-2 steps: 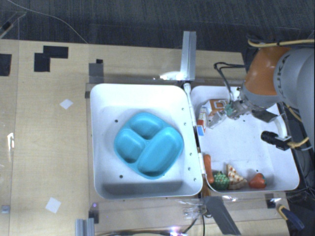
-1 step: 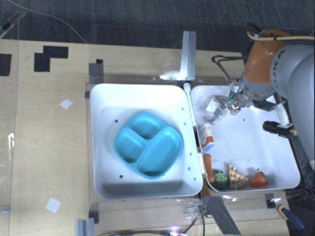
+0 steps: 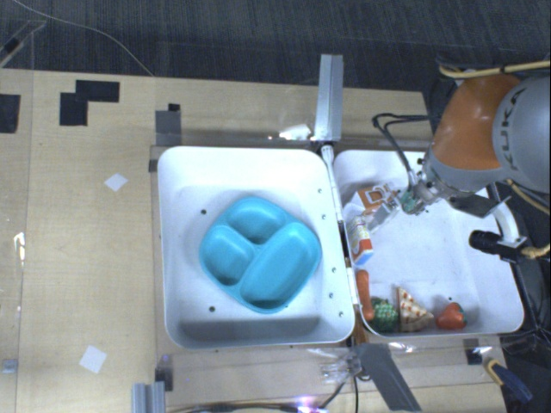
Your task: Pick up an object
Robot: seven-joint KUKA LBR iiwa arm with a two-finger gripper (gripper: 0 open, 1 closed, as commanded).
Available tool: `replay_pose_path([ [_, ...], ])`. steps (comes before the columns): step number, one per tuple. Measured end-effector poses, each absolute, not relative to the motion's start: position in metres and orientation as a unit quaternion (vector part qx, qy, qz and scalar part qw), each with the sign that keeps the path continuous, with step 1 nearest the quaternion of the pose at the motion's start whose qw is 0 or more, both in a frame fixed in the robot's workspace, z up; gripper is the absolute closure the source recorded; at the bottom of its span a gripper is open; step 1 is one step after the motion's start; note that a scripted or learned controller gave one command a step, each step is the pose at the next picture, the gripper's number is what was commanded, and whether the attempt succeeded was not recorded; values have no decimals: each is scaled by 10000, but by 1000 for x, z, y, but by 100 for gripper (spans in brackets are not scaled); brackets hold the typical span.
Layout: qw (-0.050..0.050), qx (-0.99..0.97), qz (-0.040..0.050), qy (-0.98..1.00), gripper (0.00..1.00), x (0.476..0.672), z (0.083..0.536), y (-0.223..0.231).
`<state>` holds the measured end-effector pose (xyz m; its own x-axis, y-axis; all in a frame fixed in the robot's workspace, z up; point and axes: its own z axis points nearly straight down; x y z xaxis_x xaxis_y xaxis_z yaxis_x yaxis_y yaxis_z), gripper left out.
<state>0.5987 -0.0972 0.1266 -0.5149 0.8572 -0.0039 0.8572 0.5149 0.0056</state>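
The right bin (image 3: 448, 256) holds several small items. An orange-and-white carton (image 3: 372, 197) lies near its upper left, and a small bottle with a red-orange end (image 3: 362, 237) rests against the left wall. Along the front edge lie a red-orange stick (image 3: 362, 287), a green broccoli piece (image 3: 385, 316), a wedge-shaped slice (image 3: 413, 310) and a red tomato-like piece (image 3: 450, 317). My gripper (image 3: 399, 205) hangs low over the bin's upper left, just right of the carton and above the bottle. Its tip is small and blurred here.
A blue divided plate (image 3: 260, 253) lies in the left bin (image 3: 181, 196). A metal post (image 3: 329, 101) rises behind the wall between the bins. The grey arm with its orange band (image 3: 469, 132) covers the right bin's back right corner. A black cable (image 3: 396, 140) loops there.
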Motion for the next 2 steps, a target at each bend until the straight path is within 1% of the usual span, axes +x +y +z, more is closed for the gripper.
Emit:
replay_pose_path([
  [1, 143, 4908, -34, 8712, 0, 542, 107, -108],
  [2, 28, 5390, 12, 8423, 0, 615, 110, -149],
])
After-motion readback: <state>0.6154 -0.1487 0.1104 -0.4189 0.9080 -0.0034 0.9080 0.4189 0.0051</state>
